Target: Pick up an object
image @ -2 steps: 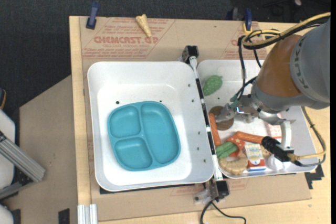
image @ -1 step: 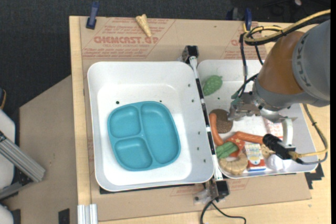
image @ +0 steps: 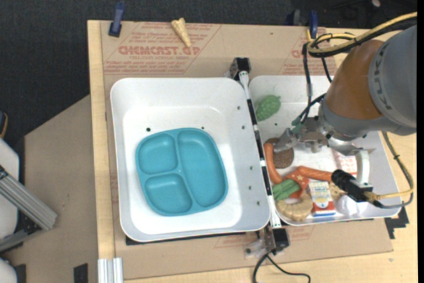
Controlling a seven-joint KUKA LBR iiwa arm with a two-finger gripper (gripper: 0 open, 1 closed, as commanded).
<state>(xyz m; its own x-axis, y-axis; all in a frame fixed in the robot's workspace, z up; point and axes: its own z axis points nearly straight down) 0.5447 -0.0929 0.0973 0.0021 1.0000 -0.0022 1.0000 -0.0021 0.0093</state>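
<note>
Bench holding two bins; my gripper [image: 298,138] is hovering over right bin [image: 291,86] toys, jaw state unclear.

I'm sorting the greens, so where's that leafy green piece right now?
The leafy green piece lies in the right bin, near its upper left corner beside the divider between the bins, apart from the pile of toy food lower down.

High fixed camera slants down over both bins [image: 126,116].
</note>
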